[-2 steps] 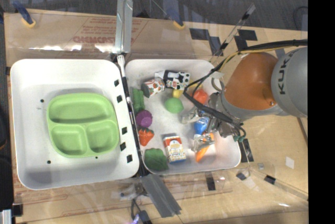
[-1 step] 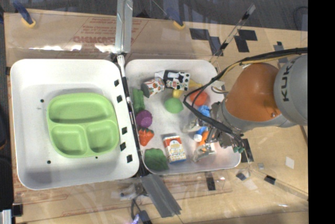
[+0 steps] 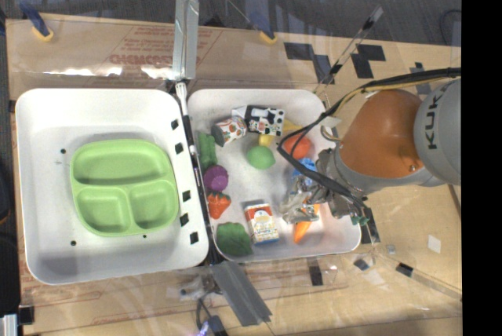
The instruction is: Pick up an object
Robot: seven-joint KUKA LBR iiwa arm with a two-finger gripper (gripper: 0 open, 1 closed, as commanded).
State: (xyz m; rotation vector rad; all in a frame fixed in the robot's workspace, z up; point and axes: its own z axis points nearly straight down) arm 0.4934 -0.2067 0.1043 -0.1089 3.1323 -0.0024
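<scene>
- Because the grey arm reaches into the right shallow white plastic bin (image 3: 337, 244), its pincer (image 3: 302, 205) sits low among the toys; whether it is clenched I cannot tell.
- Candidates crowd it: a small orange carrot-shaped toy (image 3: 301, 231) just below, a printed rectangular carton (image 3: 263, 222) beside.
- A smooth green ball (image 3: 260, 157) lies near.
- The left bin (image 3: 31, 169) carries a moulded green compartment tray (image 3: 124, 187).
</scene>
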